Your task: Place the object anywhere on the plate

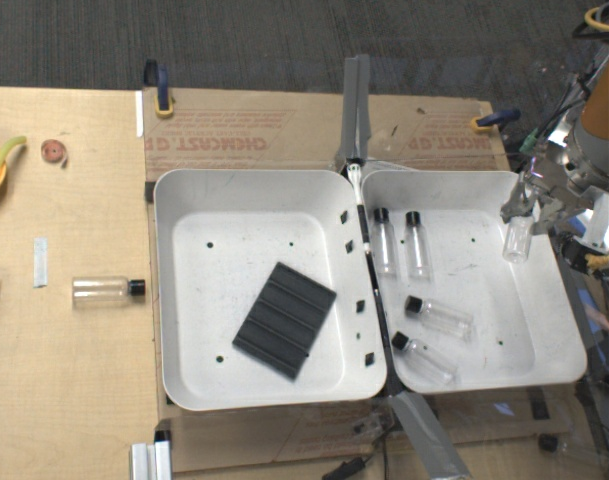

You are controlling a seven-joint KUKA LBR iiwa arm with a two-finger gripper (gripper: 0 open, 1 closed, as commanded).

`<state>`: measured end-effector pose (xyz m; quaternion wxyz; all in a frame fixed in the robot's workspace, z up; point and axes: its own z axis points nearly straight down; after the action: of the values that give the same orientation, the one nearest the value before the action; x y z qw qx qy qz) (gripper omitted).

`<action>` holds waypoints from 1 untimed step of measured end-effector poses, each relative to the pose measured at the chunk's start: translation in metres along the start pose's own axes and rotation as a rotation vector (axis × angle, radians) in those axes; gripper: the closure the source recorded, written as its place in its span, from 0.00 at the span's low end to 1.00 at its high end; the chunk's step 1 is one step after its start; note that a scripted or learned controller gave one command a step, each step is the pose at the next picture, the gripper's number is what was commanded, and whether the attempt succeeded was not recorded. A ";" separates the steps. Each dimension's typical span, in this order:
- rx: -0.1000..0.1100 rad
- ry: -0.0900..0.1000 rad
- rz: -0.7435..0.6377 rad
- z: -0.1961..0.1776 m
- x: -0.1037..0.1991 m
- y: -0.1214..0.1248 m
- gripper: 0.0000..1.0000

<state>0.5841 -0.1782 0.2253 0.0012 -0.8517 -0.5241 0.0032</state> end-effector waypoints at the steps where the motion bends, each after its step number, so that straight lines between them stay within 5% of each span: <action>1: -0.004 0.001 -0.051 -0.127 0.066 0.050 1.00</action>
<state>0.6591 -0.1418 0.3517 0.0000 -0.8380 -0.5457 0.0017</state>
